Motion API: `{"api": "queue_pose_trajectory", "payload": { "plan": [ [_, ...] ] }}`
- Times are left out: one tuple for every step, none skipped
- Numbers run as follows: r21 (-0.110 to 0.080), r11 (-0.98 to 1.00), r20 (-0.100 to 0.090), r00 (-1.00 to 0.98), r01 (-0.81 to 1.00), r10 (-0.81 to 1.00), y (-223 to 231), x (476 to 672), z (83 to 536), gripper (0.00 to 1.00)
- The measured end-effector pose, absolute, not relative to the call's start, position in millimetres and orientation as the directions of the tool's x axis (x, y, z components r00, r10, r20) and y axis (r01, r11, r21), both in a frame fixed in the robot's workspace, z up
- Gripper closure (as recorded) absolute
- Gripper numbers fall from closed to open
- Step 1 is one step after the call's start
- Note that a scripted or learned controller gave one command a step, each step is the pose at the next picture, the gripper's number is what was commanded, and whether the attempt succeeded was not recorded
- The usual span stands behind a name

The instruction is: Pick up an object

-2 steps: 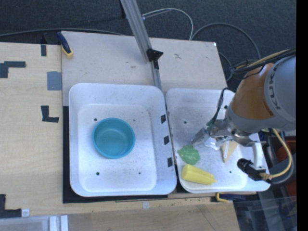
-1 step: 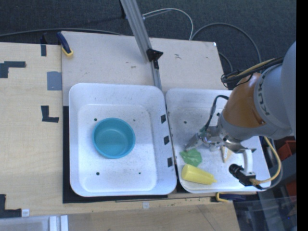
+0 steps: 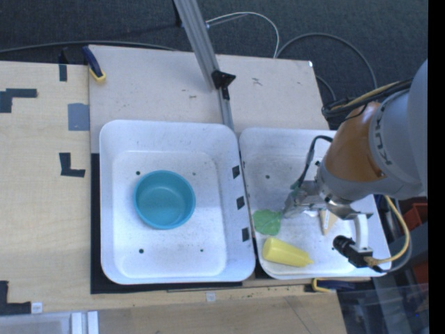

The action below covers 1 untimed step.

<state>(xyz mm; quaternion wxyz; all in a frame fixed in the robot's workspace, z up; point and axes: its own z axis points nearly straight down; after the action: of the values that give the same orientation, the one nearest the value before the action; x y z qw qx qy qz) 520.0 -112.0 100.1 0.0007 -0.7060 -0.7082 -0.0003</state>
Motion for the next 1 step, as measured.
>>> {"api": "queue_pose_trajectory", "payload": {
  "plan": [
    [0.002, 0.002, 0.000, -0.002, 1.000, 1.000, -108.8, 528.2, 145.8, 1.00]
  ]
}}
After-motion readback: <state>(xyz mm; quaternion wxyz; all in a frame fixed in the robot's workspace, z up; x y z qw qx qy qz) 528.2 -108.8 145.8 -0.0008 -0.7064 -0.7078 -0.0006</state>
